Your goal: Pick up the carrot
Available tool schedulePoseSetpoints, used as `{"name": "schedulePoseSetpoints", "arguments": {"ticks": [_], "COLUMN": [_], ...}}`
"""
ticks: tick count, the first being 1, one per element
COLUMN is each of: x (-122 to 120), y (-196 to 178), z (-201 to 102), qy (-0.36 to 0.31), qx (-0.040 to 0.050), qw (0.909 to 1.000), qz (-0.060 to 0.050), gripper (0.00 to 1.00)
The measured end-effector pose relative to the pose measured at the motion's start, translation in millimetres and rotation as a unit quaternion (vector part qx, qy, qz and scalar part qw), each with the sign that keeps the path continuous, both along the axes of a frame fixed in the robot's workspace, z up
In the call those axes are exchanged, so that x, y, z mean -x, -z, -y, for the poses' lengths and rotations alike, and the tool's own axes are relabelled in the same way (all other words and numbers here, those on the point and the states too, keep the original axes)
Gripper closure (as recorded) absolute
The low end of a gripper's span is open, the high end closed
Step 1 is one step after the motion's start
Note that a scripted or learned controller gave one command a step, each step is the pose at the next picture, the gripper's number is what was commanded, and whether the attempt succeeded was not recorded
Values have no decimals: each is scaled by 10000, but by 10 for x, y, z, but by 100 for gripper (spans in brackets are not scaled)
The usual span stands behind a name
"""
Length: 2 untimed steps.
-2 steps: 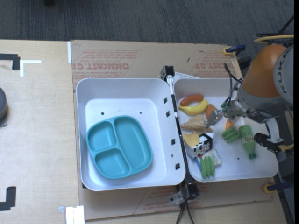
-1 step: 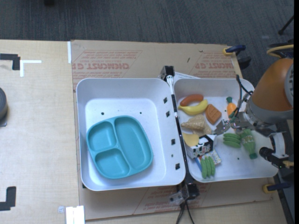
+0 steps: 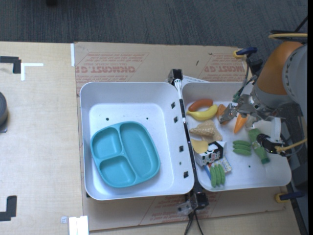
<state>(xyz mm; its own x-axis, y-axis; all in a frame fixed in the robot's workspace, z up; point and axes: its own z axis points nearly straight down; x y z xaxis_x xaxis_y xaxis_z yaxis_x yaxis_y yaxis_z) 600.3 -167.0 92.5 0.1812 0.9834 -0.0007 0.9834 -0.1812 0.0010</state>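
The carrot (image 3: pixel 239 124) is a short orange piece lying tilted in the right bin (image 3: pixel 274 177), near its upper right part. My gripper (image 3: pixel 233 114) hangs right over the carrot's upper end, coming in from the right under the grey and orange wrist (image 3: pixel 274 77). Its dark tip covers the top of the carrot. A second small orange piece (image 3: pixel 222 110) lies just left of the gripper. The arm's body hides the bin's far right corner.
The right bin also holds a red sausage (image 3: pixel 201 103), a banana (image 3: pixel 204 113), a bread wedge (image 3: pixel 205 129), a cow-patterned box (image 3: pixel 212 154) and green pods (image 3: pixel 241 147). A blue divided plate (image 3: pixel 125 153) lies in the left bin (image 3: pixel 98 94).
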Motion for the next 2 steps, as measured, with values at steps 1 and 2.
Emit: {"name": "schedulePoseSetpoints", "arguments": {"ticks": [1, 2], "x": [12, -229], "y": [-79, -987], "z": [3, -932], "qy": [-32, 477], "qx": [4, 1], "qw": [10000, 9989], "qz": [-33, -19], "gripper": [100, 100]}}
